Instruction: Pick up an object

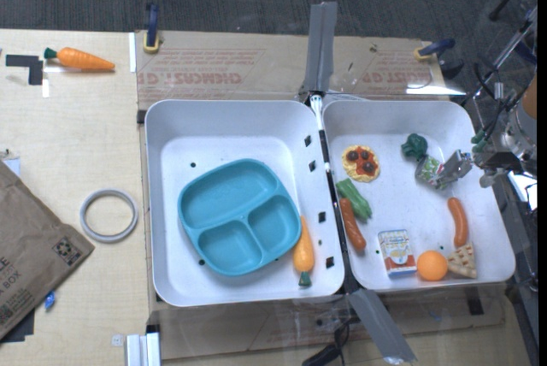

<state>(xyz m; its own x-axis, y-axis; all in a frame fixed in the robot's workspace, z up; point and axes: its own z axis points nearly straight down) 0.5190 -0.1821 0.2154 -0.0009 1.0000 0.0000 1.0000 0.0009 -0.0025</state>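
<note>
My gripper [453, 168] reaches into the right bin [393, 121] from its right wall and sits low over the bin floor. A small grey-green object [428, 173] lies right against its tip, and whether it is gripped is unclear. A dark green broccoli [415, 145] sits just above and to the left of it. A red sausage [460, 221] lies below the gripper. Further left are a small pizza [361, 163], a green pepper [355, 198] and a brown sausage [352, 225].
At the right bin's front lie a small carton [395, 252], an orange [432, 265] and a waffle wedge [463, 262]. The left bin [167, 185] holds a blue divided plate [239, 217] and a carrot [303, 246]. A carrot [81, 59], a tape ring [108, 214] and a cardboard box [30, 257] lie on the bench.
</note>
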